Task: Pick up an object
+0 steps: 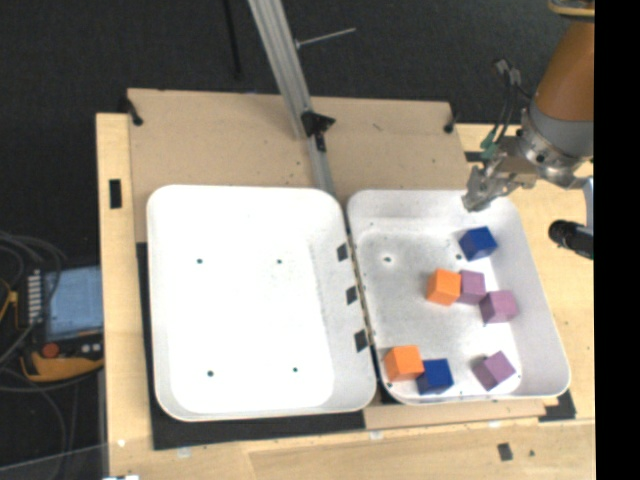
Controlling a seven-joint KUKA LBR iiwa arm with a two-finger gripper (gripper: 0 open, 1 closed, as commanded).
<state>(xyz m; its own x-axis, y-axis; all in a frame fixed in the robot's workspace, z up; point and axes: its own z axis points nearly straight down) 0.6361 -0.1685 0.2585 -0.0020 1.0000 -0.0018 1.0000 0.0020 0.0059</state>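
Seven small blocks scattered in the right bin, all lying on its floor. Nearest the hand: a blue block toward the far right corner. Just below it, an orange block touching a light purple block, with a second purple block close at the lower right. Along the near edge, another orange block pressed against a blue block, and a third purple block set apart to the right.

Hand hanging over the far right corner of that bin, above and just beyond the blue block, nothing visible between its fingers. Cannot tell whether apart or together. Grey wrist and orange band rising toward the upper right.

Left bin alongside, touching the right bin at a row of dark clips. Both resting on the pale wooden tabletop. Slanted metal rail running from the top edge down toward the gap between bins. Blue-screened device with cables at far left.
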